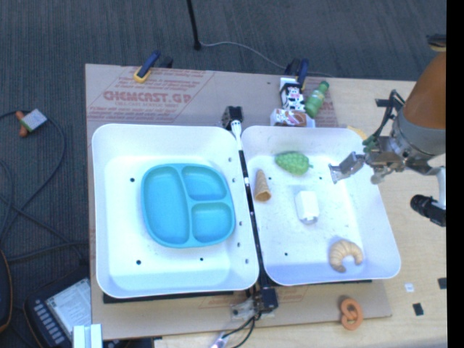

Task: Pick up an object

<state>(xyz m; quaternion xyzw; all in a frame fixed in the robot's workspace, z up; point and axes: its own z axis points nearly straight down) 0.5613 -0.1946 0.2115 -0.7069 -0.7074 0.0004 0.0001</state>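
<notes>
We see the end effector (353, 164) hover over the right bin's (377, 216) upper right corner, gripping nothing; whether it stands apart or together we cannot tell. Nearest lies the white block (307, 205), down and to the left, long axis running roughly up-down in view. The green bunch (292, 162) sits to the left, the croissant (346, 254) near the front wall. Open floor surrounds the block, so we judge it the easiest reach.
</notes>
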